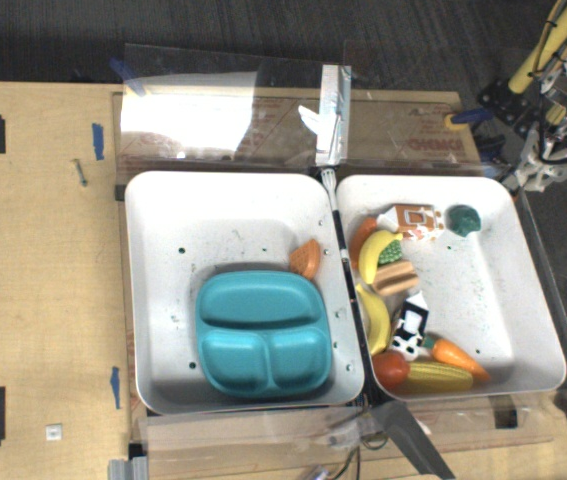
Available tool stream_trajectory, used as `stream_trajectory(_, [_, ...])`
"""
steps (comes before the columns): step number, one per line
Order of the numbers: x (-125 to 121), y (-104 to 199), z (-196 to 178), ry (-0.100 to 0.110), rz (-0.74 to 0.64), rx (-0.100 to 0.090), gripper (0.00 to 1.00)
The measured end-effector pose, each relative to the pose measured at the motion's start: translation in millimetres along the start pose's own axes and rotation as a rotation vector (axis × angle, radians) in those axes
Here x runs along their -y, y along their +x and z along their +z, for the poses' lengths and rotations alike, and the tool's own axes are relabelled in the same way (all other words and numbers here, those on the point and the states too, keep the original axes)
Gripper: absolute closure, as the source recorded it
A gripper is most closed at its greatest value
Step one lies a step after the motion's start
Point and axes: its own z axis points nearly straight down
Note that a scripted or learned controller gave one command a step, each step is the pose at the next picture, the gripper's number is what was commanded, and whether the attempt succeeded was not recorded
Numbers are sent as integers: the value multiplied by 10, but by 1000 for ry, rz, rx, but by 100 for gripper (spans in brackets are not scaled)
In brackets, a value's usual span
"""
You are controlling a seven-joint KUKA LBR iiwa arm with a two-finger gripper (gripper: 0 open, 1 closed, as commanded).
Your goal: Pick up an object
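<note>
Toy food [403,298] is lying piled along the left side of the right bin [508,298], bright plastic pieces touching and overlapping. I am counting two yellow bananas [374,318], one curved upright above the other. I am also counting one hot dog [398,280] between them, one carrot [458,356], one corn cob [438,375] and one red tomato [390,368] at the near wall. One black-and-white carton [410,326] is standing by the lower banana. Near the far wall I am seeing one orange-and-white box [415,220] and one teal lump [463,218], just beside it. The left bin [153,268] is holding one teal tray [261,333] and one orange piece [306,259], possibly a pastry. The gripper [555,133] is hanging outside the bins at the far right among yellow cables [553,28], well apart from the toys; I cannot tell its state.
</note>
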Motion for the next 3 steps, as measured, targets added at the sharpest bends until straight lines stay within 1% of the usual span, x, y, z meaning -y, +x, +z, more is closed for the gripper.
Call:
stream_trajectory(1, [-180,-8,1580,-14,0,-5,100])
stream_trajectory(2, [114,-74,699,5,-220,1,100])
stream_trajectory(3, [101,-59,5,7,-141,2,100])
